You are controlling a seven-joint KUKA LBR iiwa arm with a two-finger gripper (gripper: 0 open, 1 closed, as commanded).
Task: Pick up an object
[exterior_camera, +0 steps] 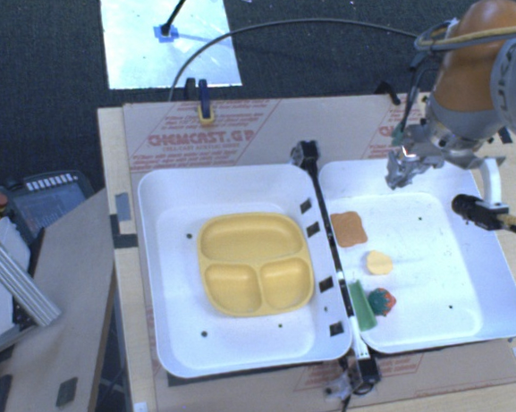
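In the right bin (447, 319) lie a brown flat piece (349, 228), a small yellow round piece (379, 263) and a green-and-orange toy (380, 303) next to a green strip (360, 306) along the divider. My gripper (402, 172) hangs over the bin's far edge, up and to the right of the brown piece, apart from all of them. Nothing shows between its fingers.
The left bin (168, 253) holds a yellow three-compartment tray (254, 262). A black cylindrical part (476, 210) juts over the right bin's right side. A black clip divider (319, 231) runs between the bins. Cables arc above the bench's far edge.
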